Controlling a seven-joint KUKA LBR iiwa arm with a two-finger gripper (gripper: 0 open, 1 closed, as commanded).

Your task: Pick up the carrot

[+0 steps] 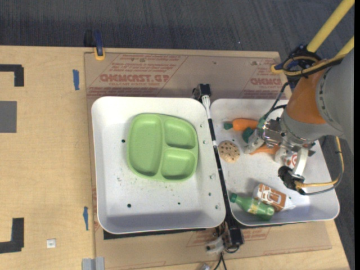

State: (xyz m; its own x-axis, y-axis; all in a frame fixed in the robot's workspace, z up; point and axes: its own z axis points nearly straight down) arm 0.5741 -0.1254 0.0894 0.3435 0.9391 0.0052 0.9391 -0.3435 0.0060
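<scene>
carrot point(244, 124) is located in the right bin point(320, 204), near its far left corner, just beside the gripper point(269, 134). finger state cannot be determined. a green divided plate point(162, 145) is seated in the left bin point(112, 196). a green bottle point(253, 205), a packet point(272, 197) and a cookie point(228, 149) are also held in the right bin.

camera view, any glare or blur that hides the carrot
Camera view: even lighting, soft shadows; the carrot is fairly sharp in the right bin, with no glare on it; the gripper beside it looks cluttered and slightly soft.
</scene>
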